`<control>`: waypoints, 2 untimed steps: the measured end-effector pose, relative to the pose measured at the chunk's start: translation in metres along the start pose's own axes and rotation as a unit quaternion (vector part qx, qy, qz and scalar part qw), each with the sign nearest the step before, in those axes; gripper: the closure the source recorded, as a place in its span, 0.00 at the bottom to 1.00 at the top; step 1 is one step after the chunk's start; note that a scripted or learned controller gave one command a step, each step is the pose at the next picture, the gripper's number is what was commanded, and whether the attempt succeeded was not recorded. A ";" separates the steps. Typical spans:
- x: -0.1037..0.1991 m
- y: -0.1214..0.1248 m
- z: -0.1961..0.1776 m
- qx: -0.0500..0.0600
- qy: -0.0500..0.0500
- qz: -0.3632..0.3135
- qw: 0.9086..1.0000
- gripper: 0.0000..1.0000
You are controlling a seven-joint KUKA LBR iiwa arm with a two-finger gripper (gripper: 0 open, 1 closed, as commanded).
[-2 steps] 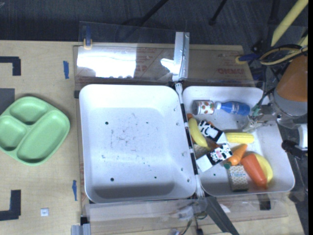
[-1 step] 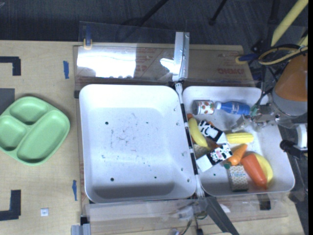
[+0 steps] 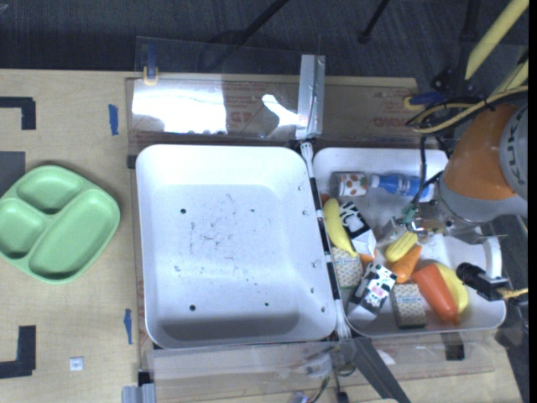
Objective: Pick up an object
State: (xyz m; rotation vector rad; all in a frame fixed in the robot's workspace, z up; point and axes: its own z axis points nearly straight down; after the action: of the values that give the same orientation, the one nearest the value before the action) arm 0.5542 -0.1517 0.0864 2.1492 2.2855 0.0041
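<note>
Right bin (image 3: 495, 313): banana (image 3: 337, 227), carrot (image 3: 436, 292), about 6 other items heaped against its left wall. Gripper (image 3: 417, 218) above the heap, positioned for descent; finger state: cannot tell.

Colours and patterns across your two bins and bench.

You've got two white bins: left bin (image 3: 226, 242), right bin (image 3: 487, 313). In the right one: yellow banana (image 3: 337, 227), orange carrot (image 3: 436, 290), black-and-white cow-patch block (image 3: 375, 287), tan checked piece (image 3: 409, 305), blue-and-clear bottle (image 3: 393, 183). Far left on the tan bench (image 3: 67, 317), a pale green divided plate (image 3: 57, 222). Your arm (image 3: 487, 162) is grey with an orange band.
</note>
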 end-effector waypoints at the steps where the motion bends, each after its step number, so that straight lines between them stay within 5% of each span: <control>1: 0.015 -0.001 -0.001 0.003 0.001 -0.061 0.998 0.00; 2: 0.014 -0.001 -0.009 0.003 0.001 -0.059 0.998 1.00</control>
State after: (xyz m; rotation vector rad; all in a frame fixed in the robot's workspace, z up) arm 0.5528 -0.1380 0.0955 2.0137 2.4129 0.0003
